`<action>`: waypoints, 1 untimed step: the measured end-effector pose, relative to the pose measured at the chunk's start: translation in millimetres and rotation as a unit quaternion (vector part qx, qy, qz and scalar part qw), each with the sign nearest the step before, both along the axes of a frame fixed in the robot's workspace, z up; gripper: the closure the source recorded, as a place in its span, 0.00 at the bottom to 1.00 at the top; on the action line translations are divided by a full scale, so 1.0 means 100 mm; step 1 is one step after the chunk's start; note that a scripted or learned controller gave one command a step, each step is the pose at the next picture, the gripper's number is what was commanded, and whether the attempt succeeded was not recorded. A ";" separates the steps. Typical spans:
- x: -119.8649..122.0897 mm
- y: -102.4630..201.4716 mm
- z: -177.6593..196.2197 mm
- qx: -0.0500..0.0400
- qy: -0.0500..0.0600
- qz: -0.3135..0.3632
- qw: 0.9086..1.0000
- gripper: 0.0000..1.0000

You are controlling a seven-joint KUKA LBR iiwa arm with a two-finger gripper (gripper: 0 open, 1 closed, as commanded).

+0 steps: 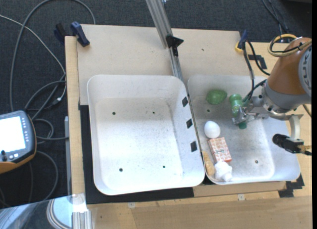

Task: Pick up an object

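- My arm (pixel 290 74) is cut off at the right edge.
- In the right bin (pixel 262 171), my claw (pixel 241 115) overlaps a green object (pixel 235 100); whether it grips it, I cannot tell.
- The green lump (pixel 216 96), carton (pixel 219 150) and egg (pixel 212 128) lie apart.

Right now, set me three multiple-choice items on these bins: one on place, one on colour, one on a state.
1. Where does the white egg lie?
A. Right bin
B. Left bin
C. On the bare bench

2. What colour is the round lump at the right bin's far side?
A. Red
B. Green
C. Blue

3. How does the small carton sit?
A. Hanging from the gripper
B. Lying on the bin floor
C. Stacked on the egg

Key: 1 A, the egg rests just past the divider in the right bin. 2 B, the lump is plainly green. 3 B, the carton lies flat below the egg, apart from the gripper.
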State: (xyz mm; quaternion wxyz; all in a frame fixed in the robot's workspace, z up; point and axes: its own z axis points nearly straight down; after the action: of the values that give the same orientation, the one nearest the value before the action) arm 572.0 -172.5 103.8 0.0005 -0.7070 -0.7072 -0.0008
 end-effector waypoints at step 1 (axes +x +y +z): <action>-0.02 0.01 0.44 -0.002 -0.002 0.000 1.000 1.00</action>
State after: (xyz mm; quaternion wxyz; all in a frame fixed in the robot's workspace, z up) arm 570.3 -171.5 147.7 -0.0023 -0.7067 -0.7075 -0.0013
